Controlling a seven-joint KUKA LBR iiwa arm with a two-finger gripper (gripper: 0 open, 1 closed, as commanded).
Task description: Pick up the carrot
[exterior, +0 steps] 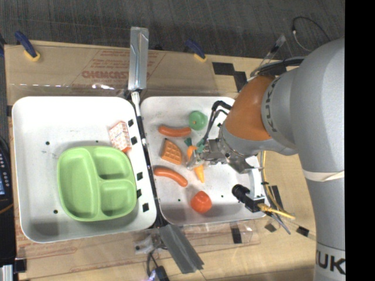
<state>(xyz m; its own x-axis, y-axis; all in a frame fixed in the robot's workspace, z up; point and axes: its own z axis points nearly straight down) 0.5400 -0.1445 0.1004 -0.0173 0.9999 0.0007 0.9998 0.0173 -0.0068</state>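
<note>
Grey arm (304,110) enters from the right of frame, orange band above the wrist, bent down over the right bin (176,107). Tool (198,157) low at bin centre; whether it is wide or narrow, cannot tell. Carrot (200,172) lies just below the tool tip, touching or nearly so. Two sausages, waffle piece, green ball, tomato around. Green tray (96,183) in left bin (35,116).

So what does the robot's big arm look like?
The thick, rounded grey robot arm has smooth metal-looking casing and a bright orange band above the wrist. White letters, part of the maker's name, run along a grey ring beside the band and again near the base. A thin black cable loops by the small dark hand.
</note>
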